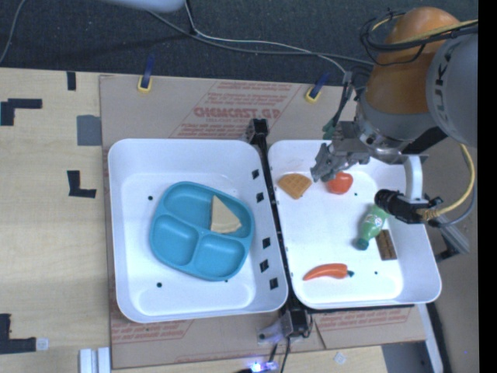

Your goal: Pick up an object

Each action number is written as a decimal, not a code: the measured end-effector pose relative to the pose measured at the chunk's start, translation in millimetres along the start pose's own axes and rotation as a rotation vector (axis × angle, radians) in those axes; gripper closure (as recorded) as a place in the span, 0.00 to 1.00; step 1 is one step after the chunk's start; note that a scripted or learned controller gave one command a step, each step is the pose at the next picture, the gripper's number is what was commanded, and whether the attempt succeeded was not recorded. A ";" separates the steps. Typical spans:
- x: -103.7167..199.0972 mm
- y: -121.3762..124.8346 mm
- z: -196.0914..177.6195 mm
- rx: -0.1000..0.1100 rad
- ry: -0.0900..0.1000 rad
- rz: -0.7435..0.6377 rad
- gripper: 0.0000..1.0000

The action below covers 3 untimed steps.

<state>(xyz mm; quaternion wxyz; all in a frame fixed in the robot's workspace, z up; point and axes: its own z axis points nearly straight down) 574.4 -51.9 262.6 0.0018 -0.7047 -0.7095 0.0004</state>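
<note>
The cardboard (233, 103) under the bins carries red printing, and it reads something like "CHEMCAST GP", but the letters are faint and upside down to the camera. On the grey arm (454, 76) part of a dark letter shows, too cut off to read.

The tool (330, 169) is over the far part of the right bin (404, 286), just beside the tomato (340, 183) and touching or almost touching it on its left side. The fingers are dark and narrow, and nothing is seen between them; whether they are open or closed I cannot tell.

In the same bin, the pepper (326, 271) lies near the front wall, its long axis almost left to right, with the dark stem end pointing right. The green bottle (370, 228) lies tilted, its long axis from upper right to lower left. Just beside it on the right is a small brown block (386, 244). A waffle (295, 185) lies left of the tomato, near the wall between the bins.

In the left bin (128, 286) there is a blue plate (186, 235) with compartments, and a beige wedge (224, 217) rests in its upper right compartment.

The surface (46, 231) is light wood with black tape marks. Beyond it the floor (233, 6) is dark carpet with a thin cable across it.
</note>
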 end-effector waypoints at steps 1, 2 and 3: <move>56.0 -16.5 5.7 0.001 -0.001 0.001 1.00; 111.0 -16.0 7.8 -0.001 -0.001 0.000 1.00; 152.0 -23.2 21.0 0.001 -0.002 0.002 1.00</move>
